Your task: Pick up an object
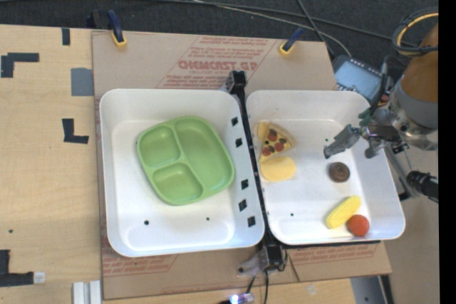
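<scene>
Claw (354,141) hovers over the right bin (313,105) near its right wall, fingers spread open, nothing between them. Nearest item: small round dark-brown disc (339,171), cookie-like, flat on the bin floor just below the claw on the near side, not touching the fingers. Further toward the bin's near corner: yellow corn-shaped piece (342,212), lying at a slant, with a red-orange tomato (358,225) touching its lower end. Away to the claw's left, by the divider: pizza slice (273,139) with red dots, and a pale yellow oval (278,169) just below it. Farthest: green three-compartment plate (185,160) in the left bin (117,153).
</scene>
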`<state>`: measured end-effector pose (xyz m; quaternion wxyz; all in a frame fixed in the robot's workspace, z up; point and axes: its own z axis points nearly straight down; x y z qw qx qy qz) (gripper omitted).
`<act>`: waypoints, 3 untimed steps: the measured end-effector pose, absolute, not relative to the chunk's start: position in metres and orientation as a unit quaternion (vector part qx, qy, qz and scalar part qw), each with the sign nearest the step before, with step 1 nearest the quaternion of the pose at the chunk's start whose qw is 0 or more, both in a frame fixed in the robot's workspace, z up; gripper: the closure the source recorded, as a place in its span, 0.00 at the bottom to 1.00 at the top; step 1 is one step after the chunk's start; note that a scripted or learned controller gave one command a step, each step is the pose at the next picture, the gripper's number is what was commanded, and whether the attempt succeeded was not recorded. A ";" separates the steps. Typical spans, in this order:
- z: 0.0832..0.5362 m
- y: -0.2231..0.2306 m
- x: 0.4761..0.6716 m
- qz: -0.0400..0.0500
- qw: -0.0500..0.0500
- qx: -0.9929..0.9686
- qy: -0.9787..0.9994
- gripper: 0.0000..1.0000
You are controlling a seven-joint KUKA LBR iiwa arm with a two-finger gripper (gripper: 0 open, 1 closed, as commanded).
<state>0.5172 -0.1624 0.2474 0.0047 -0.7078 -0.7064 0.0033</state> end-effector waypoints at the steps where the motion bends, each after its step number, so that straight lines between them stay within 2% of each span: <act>1: 0.252 -0.162 0.519 0.001 0.001 -0.707 -0.707 0.00; 2: 0.192 -0.159 0.511 0.002 0.003 -0.707 -0.707 0.00; 3: 0.137 -0.167 0.515 0.002 0.002 -0.707 -0.707 0.00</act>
